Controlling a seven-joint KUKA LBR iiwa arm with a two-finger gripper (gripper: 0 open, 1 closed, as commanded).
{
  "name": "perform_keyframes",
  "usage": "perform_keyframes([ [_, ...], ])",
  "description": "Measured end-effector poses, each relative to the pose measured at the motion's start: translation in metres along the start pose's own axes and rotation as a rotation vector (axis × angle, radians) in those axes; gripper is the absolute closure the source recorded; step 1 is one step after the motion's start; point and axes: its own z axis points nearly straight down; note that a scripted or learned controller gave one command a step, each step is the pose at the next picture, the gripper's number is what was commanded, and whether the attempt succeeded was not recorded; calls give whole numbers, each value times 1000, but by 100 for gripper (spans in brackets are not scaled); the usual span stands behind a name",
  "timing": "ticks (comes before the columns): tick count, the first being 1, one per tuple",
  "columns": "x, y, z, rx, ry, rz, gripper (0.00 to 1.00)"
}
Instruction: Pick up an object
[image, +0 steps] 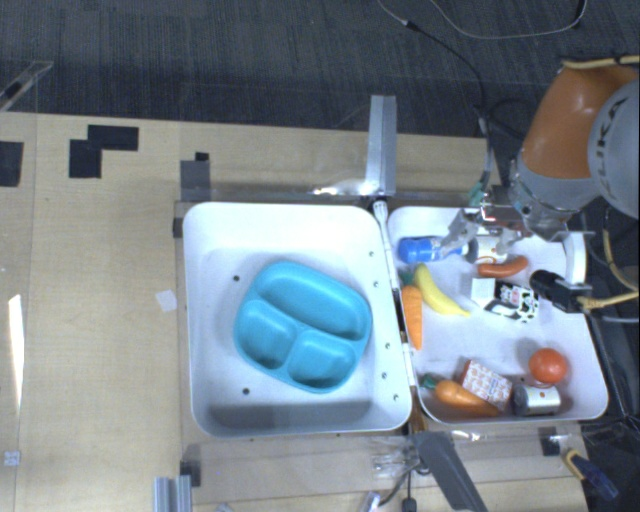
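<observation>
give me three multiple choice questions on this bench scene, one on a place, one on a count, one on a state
1. Where does the blue divided tray lie?
A. left bin
B. right bin
C. on the bench outside the bins

2. How many carrots lie in the right bin?
A. none
B. two
C. five

3. How does the banana lie?
A. standing on end
B. hanging from the claw
C. flat on the bin floor

Answers:
1 A: the tray sits inside the left bin.
2 B: one carrot by the divider, another at the near edge.
3 C: it rests flat, below the claw.
</observation>
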Motion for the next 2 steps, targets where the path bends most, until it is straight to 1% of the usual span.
perform_keyframes([
  [1,-1,-25,104,-4,0,16,0],
  [2,0,-24,94,-6,0,16,100],
])
